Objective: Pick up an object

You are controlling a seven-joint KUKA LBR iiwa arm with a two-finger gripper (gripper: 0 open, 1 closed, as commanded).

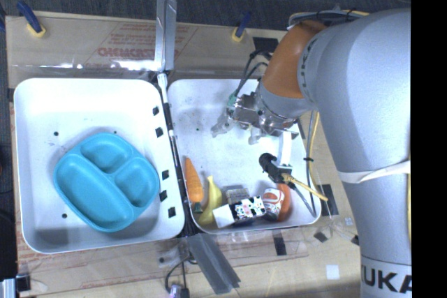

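Observation:
My gripper (237, 130) hangs over the upper middle of the right bin (202, 98), open, with bare white floor showing between its fingers. Along that bin's front wall lie an orange carrot (193, 179), a yellow banana (211, 203), a black-and-white carton (242, 209) and a red-and-white can (275, 201). A small grey item (236, 192) sits just behind the carton. All of these lie well below the gripper, apart from it.
A blue divided plate (106, 180) lies in the left bin (42, 101). The wall between the two bins (167, 143) carries black clips. The arm's grey body covers the right bin's right side.

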